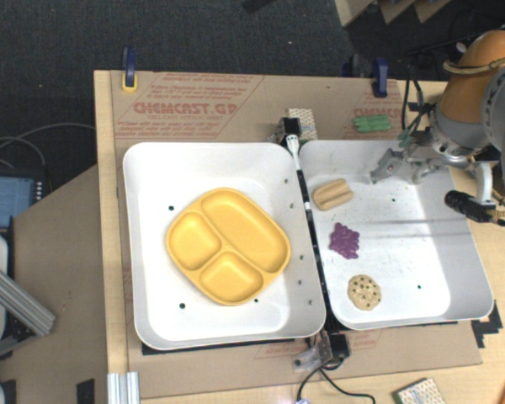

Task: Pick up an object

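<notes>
1. Closest to me, at the near edge of the right bin (454, 305), a speckled cookie (364, 292) lies flat on the white floor, well apart from the arm
2. Just beyond it sits a bunch of purple grapes (344, 241), and further still a tan bread roll (332, 194) rests near the seam between the two bins
3. In the left bin (143, 225) a yellow divided plate (227, 245) lies slightly askew, its three compartments bare
4. The gripper (393, 166) hangs at the far side of the right bin, over bare floor, with nothing between its fingers; I cannot tell whether they stand apart or together
5. My judgement: nothing is picked yet and the approach is in hand. The roll is the nearest candidate; the next move calls for shifting left and nearer, then lowering over it
6. Both bins sit on a brown board (185, 108) printed with red lettering, clamped at its far edge; a small green item (372, 124) lies on it, with dark carpet (109, 15) beyond
</notes>
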Robot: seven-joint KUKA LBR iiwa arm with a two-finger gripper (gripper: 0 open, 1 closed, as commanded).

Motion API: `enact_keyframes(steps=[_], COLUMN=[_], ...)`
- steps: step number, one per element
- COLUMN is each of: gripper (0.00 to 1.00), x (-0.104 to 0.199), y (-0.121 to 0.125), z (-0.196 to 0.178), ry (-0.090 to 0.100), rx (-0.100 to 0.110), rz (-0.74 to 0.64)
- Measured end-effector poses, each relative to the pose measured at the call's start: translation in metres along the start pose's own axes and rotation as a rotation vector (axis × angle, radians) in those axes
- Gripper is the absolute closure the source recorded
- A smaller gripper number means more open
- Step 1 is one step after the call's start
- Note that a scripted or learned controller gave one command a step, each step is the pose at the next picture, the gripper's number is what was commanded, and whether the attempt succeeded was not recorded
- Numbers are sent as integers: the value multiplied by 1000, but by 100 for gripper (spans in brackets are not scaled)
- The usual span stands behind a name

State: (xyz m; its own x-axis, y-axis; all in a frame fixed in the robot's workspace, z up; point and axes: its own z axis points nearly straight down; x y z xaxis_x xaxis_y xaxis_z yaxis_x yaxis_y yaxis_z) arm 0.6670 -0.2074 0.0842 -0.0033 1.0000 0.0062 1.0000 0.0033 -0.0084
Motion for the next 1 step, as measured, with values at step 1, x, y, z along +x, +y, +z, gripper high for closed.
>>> enact_keyframes(steps=[1], gripper=[0], x=[9], y=[0], z=[-1], ry=[-6], rx=[-7], rz=[2])
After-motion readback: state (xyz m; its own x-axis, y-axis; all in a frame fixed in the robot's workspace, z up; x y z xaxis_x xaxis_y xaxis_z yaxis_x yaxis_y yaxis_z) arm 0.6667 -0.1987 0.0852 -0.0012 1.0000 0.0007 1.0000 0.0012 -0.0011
